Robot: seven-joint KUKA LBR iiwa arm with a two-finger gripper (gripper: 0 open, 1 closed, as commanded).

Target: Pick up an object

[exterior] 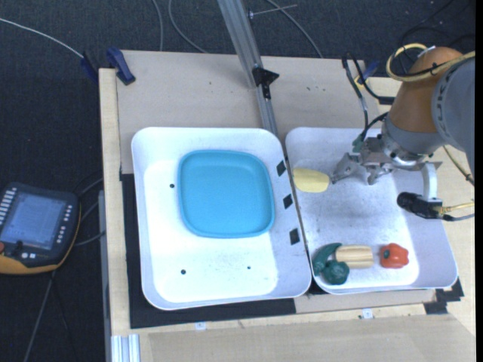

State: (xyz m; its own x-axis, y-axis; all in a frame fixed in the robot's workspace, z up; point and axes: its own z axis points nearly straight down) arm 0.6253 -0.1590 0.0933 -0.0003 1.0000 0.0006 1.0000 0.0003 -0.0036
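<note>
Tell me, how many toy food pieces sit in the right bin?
4: a pale yellow lemon-shaped piece at the left wall; a dark green vegetable, tan roll and red tomato along the near edge. The arm may hide others.

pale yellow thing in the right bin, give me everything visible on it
The pale yellow object is a small, smooth, rounded oblong, plastic-looking, possibly toy food; exactly what it is can't be told. It lies on its side, long axis roughly left-right, on the floor of the right bin near that bin's left wall, in the upper part. The gripper sits just to its right; whether they touch can't be told, and it is not between the fingers. It lies apart from the other items at the bin's lower edge.
</note>
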